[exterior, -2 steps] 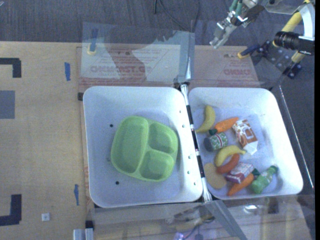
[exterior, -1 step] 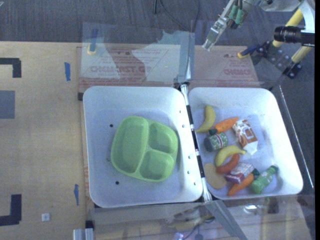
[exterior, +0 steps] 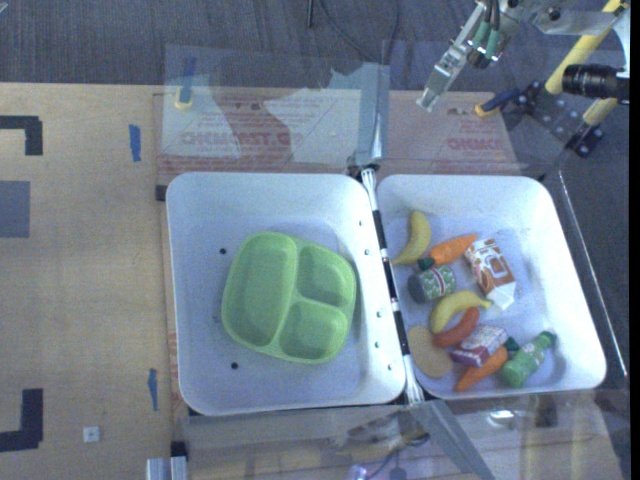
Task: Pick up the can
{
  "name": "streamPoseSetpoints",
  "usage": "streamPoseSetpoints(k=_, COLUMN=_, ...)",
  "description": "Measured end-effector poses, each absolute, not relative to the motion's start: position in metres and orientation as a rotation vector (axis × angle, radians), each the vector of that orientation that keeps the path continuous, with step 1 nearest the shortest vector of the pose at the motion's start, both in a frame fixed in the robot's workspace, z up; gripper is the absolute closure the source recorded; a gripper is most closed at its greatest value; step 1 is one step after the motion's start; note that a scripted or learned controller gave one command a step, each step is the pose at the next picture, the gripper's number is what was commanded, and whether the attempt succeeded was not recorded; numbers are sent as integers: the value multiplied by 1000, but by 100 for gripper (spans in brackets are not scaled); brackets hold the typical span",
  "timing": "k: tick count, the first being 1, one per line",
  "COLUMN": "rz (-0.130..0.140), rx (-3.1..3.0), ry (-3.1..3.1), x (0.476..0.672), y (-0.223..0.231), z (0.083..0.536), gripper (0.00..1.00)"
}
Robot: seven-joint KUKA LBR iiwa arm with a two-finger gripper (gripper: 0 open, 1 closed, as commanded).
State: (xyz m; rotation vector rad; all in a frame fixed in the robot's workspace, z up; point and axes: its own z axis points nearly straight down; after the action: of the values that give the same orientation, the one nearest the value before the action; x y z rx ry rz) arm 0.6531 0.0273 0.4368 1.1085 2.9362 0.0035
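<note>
The can (exterior: 432,283) is small, with a green label and a dark top. It lies on its side in the right bin (exterior: 560,228), near that bin's left wall, among toy foods. My gripper (exterior: 436,90) hangs well above the bench beyond the far rim of the right bin, far from the can. Nothing shows between its fingers.
Around the can lie a banana (exterior: 415,238), a carrot (exterior: 456,248), a small carton (exterior: 491,268), a second banana (exterior: 458,308) and a green bottle (exterior: 525,361). A green divided plate (exterior: 290,296) rests in the left bin (exterior: 200,228).
</note>
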Motion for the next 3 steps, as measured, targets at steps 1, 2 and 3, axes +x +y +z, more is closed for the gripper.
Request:
streamPoseSetpoints(k=1, rz=2, rx=835, ry=3024, x=634, y=-39, z=437, gripper=100)
streamPoseSetpoints(k=2, rz=2, rx=729, ry=3049, x=634, y=-88, z=377, gripper=100)
streamPoseSetpoints(k=3, rz=1, rx=765, ry=3038, x=653, y=-141, z=438, gripper=100)
